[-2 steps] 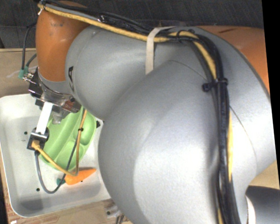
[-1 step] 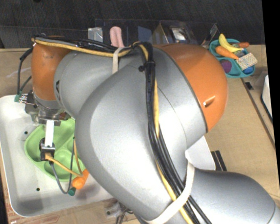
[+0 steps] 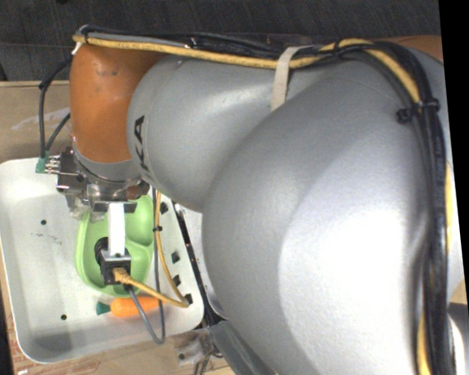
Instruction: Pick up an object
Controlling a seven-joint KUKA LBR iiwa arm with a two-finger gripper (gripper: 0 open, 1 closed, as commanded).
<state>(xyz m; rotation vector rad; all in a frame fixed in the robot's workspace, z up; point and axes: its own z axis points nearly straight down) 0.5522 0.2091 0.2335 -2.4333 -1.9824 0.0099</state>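
The gripper (image 3: 96, 202) hangs low in the shallow white plastic bin (image 3: 28, 276); open or closed, I cannot tell. Directly beneath it lies a rounded light-green plastic piece (image 3: 87, 248). Just beyond that lies a small orange carrot-shaped toy (image 3: 125, 308).

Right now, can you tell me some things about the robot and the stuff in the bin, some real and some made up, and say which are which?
1. A green thing lies in the white bin. True.
2. The arm is red all over. False: it is grey, with an orange band near its end.
3. A small orange thing lies next to the green thing, in the same bin. True.
4. The arm comes in from the left side of the picture. False: it comes in from the right and reaches over to the bin on the left.
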